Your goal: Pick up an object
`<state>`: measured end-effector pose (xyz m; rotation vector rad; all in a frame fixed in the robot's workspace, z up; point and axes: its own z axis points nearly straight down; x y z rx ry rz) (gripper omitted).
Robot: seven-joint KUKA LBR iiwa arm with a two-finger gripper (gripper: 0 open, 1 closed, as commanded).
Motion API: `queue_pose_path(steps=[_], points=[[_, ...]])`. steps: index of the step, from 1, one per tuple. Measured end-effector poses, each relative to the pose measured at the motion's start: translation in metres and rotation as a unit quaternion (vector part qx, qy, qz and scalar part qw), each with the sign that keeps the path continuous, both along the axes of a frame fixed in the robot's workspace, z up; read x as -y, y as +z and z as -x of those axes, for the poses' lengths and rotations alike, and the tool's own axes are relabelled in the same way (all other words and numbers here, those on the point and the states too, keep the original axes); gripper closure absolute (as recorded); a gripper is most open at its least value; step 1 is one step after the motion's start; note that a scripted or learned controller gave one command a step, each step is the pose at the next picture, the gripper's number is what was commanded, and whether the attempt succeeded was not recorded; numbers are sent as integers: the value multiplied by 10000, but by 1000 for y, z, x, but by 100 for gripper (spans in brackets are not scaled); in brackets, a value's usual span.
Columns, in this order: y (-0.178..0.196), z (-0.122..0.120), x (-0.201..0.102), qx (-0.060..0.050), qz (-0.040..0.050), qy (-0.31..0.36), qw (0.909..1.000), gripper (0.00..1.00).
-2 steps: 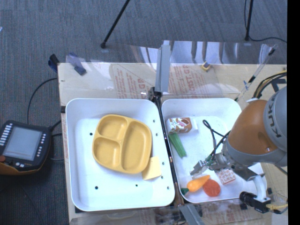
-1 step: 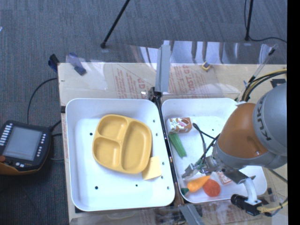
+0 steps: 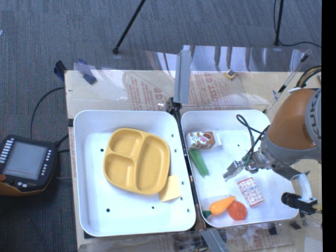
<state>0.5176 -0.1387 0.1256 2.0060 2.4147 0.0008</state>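
A handheld control pendant (image 3: 23, 164) lay on the floor off the bench's left edge, its screen facing up. On the bench (image 3: 100, 91), the left bin (image 3: 84, 193) carried a yellow divided plate (image 3: 137, 160) near its middle, set at a slight angle, with a pale yellow wedge (image 3: 171, 189) (perhaps a cheese slice) touching the plate's lower right rim, close to the bin's right wall.

Across the divider, the right bin (image 3: 226, 117) held the loose objects. Nearest its left wall sat a small brown-and-white packet (image 3: 202, 139), and just below it a green, pod-like piece (image 3: 199, 161) lay slanted. Toward the bin's front edge an orange carrot (image 3: 222, 205) rested against a red, round item (image 3: 237, 210), the two touching. A small red-and-white patterned box (image 3: 250, 191) lay just right of them, nearer the bin's middle.

The hand (image 3: 232, 170) hung over the middle of the right bin, between the green piece and the patterned box, pointing left and touching neither. Nothing sat between its fingers; whether they were spread or closed could not be made out from this angle. The grey arm with its orange band (image 3: 294, 122) reached in over the bin's right edge.
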Motion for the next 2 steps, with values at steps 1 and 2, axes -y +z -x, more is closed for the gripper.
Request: queue_pose_path(steps=[1, 2], points=[[-2, 2, -1, -29, -12, 3, 10000, 0], [-41, 44, 54, -41, -10, 203, 9998, 0]])
